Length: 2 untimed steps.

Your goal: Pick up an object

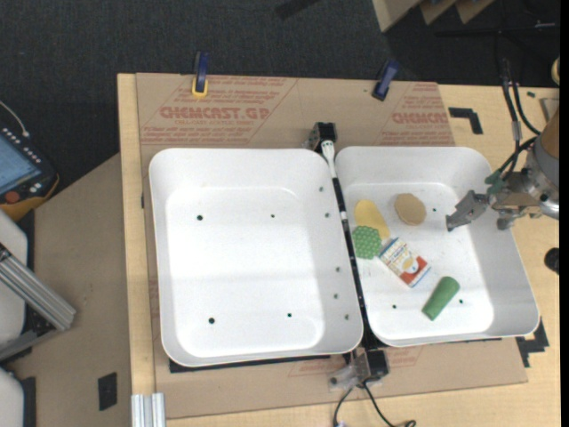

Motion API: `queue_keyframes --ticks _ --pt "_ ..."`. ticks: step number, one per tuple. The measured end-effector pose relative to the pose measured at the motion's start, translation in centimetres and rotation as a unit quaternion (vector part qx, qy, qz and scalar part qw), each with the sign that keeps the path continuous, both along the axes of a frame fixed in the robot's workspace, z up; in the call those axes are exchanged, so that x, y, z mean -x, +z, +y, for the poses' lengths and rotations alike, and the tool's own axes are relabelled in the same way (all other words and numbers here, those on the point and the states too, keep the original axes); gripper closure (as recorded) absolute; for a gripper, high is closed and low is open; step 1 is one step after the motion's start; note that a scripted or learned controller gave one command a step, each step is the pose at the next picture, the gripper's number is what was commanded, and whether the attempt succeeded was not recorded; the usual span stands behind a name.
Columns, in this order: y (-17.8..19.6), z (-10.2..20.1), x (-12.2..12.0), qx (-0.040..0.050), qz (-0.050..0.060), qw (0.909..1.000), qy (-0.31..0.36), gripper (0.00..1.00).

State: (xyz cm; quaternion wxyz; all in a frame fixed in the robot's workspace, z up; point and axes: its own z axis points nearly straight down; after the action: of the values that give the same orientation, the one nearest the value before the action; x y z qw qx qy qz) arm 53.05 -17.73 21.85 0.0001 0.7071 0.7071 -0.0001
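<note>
The gripper [476, 210] hangs over the right bin [507, 283], its jaws a little apart and holding nothing. The tan disc [410, 208] lies closest, just to its left.

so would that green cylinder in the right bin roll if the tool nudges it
Probably. The green cylinder lies on its side on the flat floor of the right bin, so a sideways nudge would likely roll it. It looks smooth and rounded, so it may slip from a loose pinch.
</note>
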Motion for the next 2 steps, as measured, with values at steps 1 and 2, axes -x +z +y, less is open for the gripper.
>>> queue_keyframes --ticks 1,2 --pt "-8.5 -0.9 4.2 -0.0016 0.005 1.0000 -0.001 0.00" --pt "-13.3 2.2 3.2 -0.0002 0.000 1.0000 0.000 0.00"
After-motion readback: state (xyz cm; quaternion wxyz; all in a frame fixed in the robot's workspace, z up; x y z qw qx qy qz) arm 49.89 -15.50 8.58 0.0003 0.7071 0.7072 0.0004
